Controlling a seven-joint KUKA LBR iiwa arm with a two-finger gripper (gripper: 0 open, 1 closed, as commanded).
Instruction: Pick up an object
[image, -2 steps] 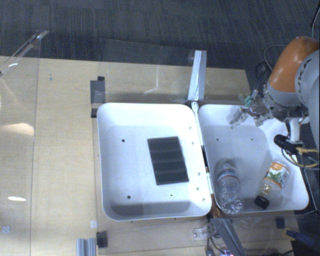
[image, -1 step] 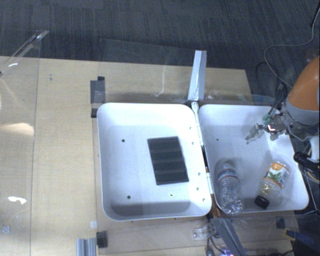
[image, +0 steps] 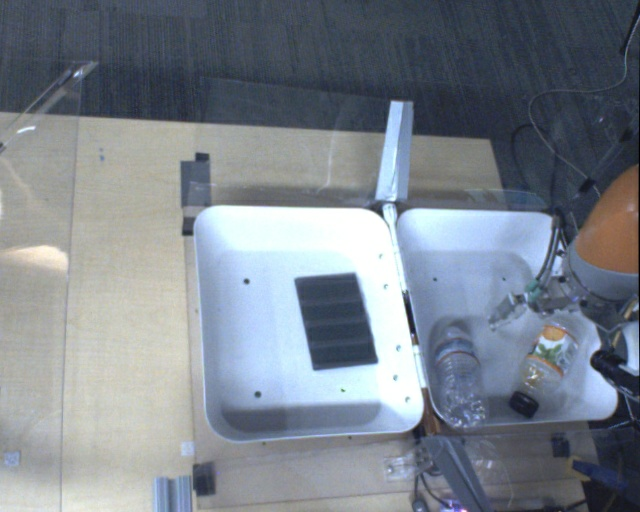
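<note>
Rising closest to the lens, the grey arm (image: 610, 250) with its orange band comes in at 3 o'clock of the scene and bends down over the right-hand bin.

Going by size from there, the wooden bench (image: 110, 300) spreads under everything, pale and bare across its 9 o'clock side. On it sit the two shallow white bins, touching along their inner edges. The left bin (image: 215, 330) is the broader of the two in this view; the right bin (image: 470, 235) lies at its 3 o'clock.

A black ribbed slab (image: 336, 320) lies flat near the middle of the left bin, tilted a little so its long side runs from 11 to 5 o'clock. It is well apart from the arm.

In the right bin, a clear plastic bottle (image: 456, 375) lies on its side at 7 o'clock of the bin's centre, its base near the bin's lower edge. A smaller labelled bottle (image: 548, 358), orange and green on its label with a black cap at its low end, lies at 4 o'clock of the centre, slanting from 1 to 7 o'clock.

The gripper (image: 515, 305) hangs near the middle of the right bin, between the two bottles: the clear one at its 7 o'clock, the labelled one just beside it at its 4 o'clock. Nothing is seen caught in the claw, and whether it stands apart or together cannot be told at this size.
</note>
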